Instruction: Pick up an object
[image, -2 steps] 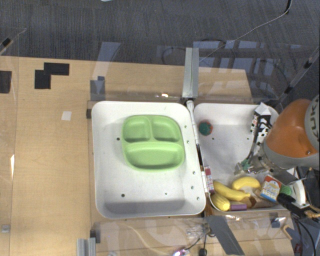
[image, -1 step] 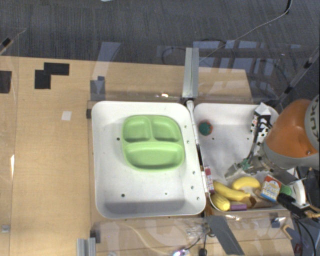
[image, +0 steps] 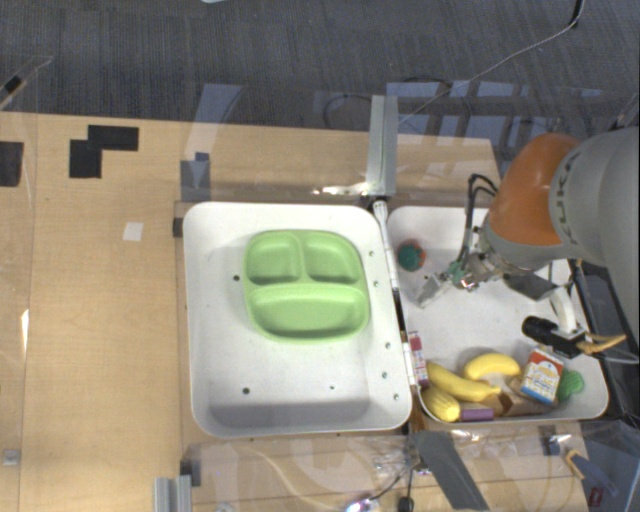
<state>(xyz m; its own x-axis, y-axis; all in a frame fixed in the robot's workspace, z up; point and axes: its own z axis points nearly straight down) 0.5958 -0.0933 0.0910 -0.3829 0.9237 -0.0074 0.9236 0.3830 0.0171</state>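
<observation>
Ball (image: 410, 256) just beside end effector (image: 432, 290)

One fixed camera, high over the desk (image: 90, 330).
You look down at a slant on both white bins, left bin (image: 215, 330) and right bin (image: 500, 320), from moderate range; the arm (image: 590, 190) enters from your right.

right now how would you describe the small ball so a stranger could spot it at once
Find the right-hand white bin, the one the arm reaches into. Near its far left corner, close to the divider, lies the small ball, just left of the gripper. It is round, dark green with a red patch, and lies apart from the pile along the near edge.
</observation>
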